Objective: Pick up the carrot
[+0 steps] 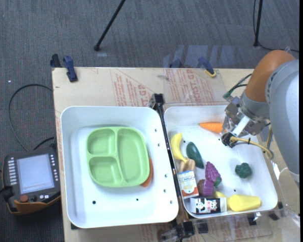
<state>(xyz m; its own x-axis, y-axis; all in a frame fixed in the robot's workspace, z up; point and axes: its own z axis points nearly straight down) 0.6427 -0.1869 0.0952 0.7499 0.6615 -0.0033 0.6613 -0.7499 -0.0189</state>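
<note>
Carrot [211,127], a smooth tapered orange cone, is lying on its side near the far edge of the right bin [192,116], with its narrow tip pointing toward the left bin [73,185]. Gripper [229,131] is hovering just beside the thick end, possibly touching it. Open or closed, cannot tell at this slant. Curved yellow banana [177,146] and knobbly purple grapes [212,173] are sitting mid-bin. A glossy green three-compartment plate [117,157] is resting in the left bin.
</note>
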